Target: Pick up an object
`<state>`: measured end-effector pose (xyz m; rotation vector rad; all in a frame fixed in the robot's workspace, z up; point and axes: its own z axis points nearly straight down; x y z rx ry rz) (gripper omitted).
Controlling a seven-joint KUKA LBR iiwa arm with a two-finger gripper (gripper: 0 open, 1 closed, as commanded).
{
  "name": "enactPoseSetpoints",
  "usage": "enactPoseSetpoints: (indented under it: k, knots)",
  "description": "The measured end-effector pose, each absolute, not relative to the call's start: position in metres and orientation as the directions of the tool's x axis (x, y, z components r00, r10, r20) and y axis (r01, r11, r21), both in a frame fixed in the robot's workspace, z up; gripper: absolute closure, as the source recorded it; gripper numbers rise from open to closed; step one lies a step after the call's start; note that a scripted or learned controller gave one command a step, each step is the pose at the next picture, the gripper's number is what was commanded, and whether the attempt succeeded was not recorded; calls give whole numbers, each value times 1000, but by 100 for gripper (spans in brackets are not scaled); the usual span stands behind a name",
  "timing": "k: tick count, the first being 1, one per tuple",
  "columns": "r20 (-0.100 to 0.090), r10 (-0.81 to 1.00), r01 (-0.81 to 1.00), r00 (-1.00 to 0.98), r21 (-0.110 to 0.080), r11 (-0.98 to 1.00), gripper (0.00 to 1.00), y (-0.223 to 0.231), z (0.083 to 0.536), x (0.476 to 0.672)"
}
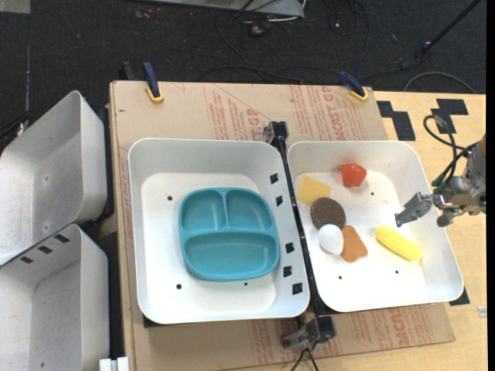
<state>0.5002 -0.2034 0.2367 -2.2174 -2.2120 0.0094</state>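
Reaching in low, the tool (right rim) overhangs the corn.

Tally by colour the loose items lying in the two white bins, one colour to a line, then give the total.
Yellow: 2, wedge and corn cob
Red: 1, round piece
Brown: 1, disc
White: 1, egg
Orange: 1, piece
Teal: 1, divided plate
Total: 7
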Motion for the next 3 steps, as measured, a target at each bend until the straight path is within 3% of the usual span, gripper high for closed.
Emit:
enactPoseSetpoints:
  k: [1,3]
  knots:
    - [-1,1000,1000,-1,0,1,0,-203,242,503]
    - [2,1000,1000,2,-5,-2,0,-196,128,499]
